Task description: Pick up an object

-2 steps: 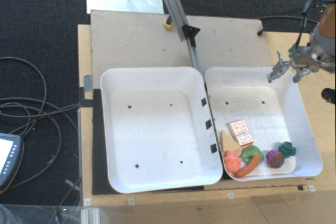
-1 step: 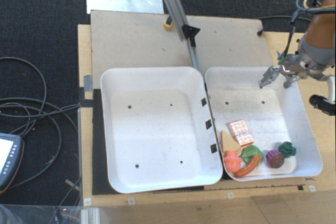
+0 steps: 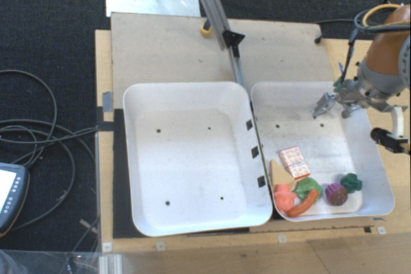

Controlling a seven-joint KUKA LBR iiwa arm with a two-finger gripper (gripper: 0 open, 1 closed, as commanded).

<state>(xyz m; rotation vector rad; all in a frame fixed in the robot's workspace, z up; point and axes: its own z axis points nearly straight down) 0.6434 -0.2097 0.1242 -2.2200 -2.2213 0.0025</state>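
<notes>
Currently you are at the approach step: nothing is lifted. The grey metal two-finger gripper (image 3: 335, 106) hangs over the far right part of the shallow white plastic right-hand bin (image 3: 302, 113), its fingers spread apart with nothing between them.

The candidate objects all lie clustered at that bin's near edge, well apart from the gripper:
- a small pink-and-white printed carton (image 3: 294, 162), boxy and flat-faced, farthest from the near wall;
- a pale tan wedge (image 3: 279, 174), thin and flat, just beside the carton on the side toward the left-hand white bin (image 3: 192, 157);
- an orange-red rounded toy vegetable (image 3: 283, 195) and an orange carrot-like piece (image 3: 304, 202), touching each other;
- a leafy green plastic piece (image 3: 307, 187), lobed and irregular;
- a dark purple ribbed ball (image 3: 336, 194);
- a dark green crinkled lump (image 3: 351, 183), nearest the right wall.

Judgement: your next move calls for travel toward the near edge, then a descent. The purple ball and the dark green lump stand a little freer than the packed orange-green group; the carton's flat sides should suit parallel fingers best. The rounded pieces look smooth and may slip.
</notes>
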